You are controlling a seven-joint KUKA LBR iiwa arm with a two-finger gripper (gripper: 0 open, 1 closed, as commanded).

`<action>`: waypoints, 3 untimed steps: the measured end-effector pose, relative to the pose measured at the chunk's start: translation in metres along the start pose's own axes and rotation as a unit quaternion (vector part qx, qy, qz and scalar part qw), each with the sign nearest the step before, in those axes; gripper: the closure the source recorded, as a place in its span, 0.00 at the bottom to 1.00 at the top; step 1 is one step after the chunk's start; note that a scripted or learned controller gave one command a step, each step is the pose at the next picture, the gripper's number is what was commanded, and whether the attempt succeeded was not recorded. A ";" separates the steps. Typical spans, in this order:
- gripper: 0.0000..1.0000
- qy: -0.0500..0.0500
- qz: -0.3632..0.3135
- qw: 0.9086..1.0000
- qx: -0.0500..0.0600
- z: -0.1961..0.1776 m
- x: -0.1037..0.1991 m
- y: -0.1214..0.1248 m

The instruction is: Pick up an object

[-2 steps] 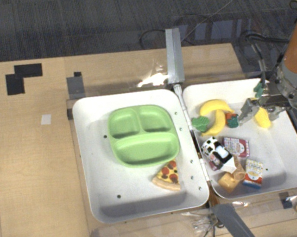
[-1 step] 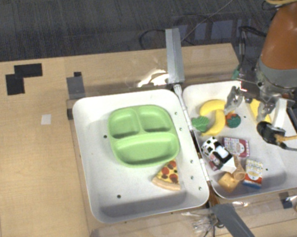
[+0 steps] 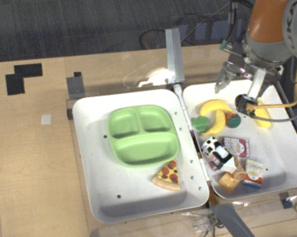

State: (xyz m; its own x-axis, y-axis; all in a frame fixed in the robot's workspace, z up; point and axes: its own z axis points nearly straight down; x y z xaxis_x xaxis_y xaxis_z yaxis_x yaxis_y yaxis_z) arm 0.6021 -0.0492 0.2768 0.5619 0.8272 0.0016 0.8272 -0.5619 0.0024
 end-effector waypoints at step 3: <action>0.00 0.000 0.376 0.927 0.002 0.092 0.019 0.043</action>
State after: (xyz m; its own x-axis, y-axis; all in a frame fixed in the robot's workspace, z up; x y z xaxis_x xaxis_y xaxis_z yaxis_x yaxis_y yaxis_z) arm 0.6482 -0.0574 0.1845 0.9794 0.2018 0.0013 0.2018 -0.9794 -0.0021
